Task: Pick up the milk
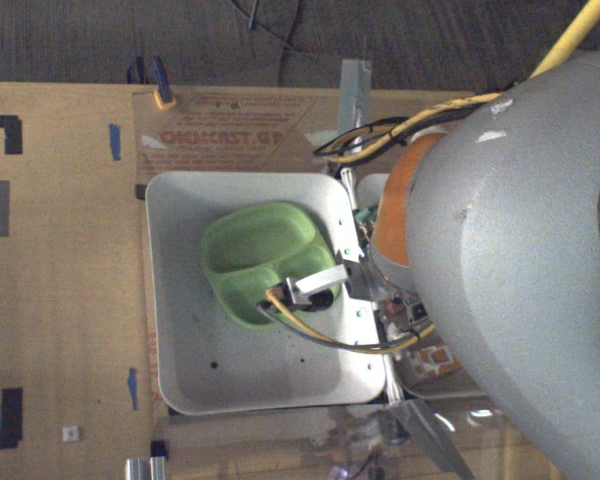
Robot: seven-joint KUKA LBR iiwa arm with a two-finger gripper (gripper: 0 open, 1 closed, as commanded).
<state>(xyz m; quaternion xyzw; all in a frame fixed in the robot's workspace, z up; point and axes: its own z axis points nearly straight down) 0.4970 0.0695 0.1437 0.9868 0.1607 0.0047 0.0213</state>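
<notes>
Jaws beside green dish [255, 243] in white bin [240, 368]

Green divided dish [255, 248] in the left white bin [180, 298] on a cardboard-covered bench [60, 268]

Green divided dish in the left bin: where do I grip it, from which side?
Pinch the left rim of the green dish from above. It lies open side up, probably too wide to span; that rim stands clear of the bin wall and the arm.

The light green divided plastic dish [255, 240] looks smooth and matt; the shallow white plastic bin [240, 378] smooth, faintly glossy; the brown cardboard bench top [70, 268] matt
</notes>
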